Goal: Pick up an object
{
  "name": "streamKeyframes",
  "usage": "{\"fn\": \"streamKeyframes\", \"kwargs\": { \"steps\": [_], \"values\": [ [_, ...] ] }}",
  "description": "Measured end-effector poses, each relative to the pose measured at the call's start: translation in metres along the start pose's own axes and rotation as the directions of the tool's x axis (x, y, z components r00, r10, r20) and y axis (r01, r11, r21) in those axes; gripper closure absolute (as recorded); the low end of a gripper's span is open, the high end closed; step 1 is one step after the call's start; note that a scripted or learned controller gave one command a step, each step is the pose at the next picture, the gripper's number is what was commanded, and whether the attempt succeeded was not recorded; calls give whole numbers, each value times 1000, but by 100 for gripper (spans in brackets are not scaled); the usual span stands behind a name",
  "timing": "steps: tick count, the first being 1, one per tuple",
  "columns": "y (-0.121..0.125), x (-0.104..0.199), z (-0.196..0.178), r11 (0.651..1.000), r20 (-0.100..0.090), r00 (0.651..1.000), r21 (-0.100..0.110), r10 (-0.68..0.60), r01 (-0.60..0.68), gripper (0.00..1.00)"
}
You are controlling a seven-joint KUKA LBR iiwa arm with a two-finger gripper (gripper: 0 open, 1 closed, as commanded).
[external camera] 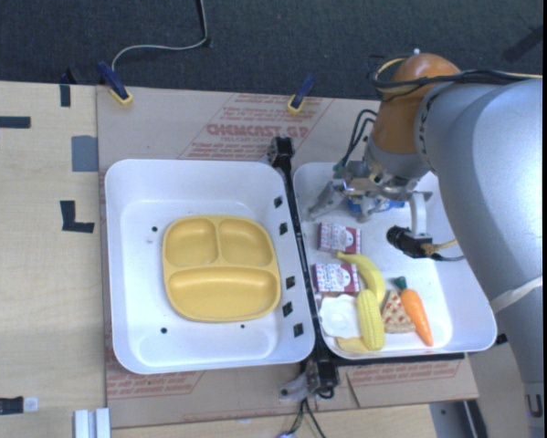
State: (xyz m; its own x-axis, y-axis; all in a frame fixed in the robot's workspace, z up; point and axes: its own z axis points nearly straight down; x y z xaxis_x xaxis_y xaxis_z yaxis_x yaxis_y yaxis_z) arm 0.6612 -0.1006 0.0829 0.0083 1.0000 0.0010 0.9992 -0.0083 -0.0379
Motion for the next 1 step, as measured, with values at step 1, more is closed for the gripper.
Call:
{"fn": "streamKeyframes", "kwargs": {
  "steps": [1],
  "values": [
    [0,1,0,1000,2,1000,0,1,-1,0]
  ]
}}
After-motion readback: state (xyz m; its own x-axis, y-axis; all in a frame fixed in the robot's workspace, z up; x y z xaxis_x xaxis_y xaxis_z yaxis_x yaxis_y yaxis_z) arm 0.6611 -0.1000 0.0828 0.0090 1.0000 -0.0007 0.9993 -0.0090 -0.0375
